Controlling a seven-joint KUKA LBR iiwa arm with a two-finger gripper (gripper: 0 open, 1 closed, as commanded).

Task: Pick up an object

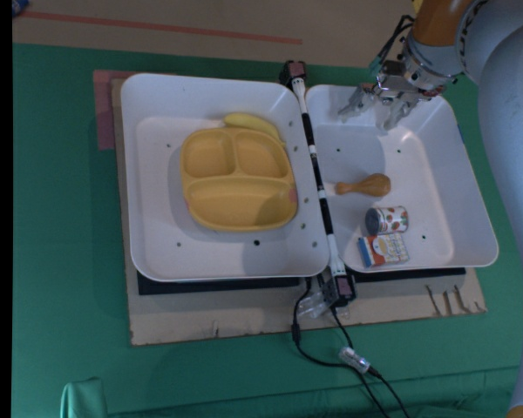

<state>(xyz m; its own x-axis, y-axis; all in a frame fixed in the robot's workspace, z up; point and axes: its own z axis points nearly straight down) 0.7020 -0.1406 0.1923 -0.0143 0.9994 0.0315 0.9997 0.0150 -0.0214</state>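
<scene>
My gripper (372,110) hangs over the far edge of the right bin (436,159), its fingers spread open with nothing between them. Below it in that bin lie a brown chicken drumstick (364,185), a small tin can (386,220) on its side, and a flat orange-and-blue box (383,250) near the front wall. All three lie well in front of the gripper, apart from it. The left bin (157,233) holds a yellow divided plate (237,179) with a yellow banana (253,124) at its far rim.
A black-and-white divider bar (316,181) runs between the two bins. Cables (349,355) trail from its front end over the green cloth. The grey arm (506,146) comes down along the right side of the right bin.
</scene>
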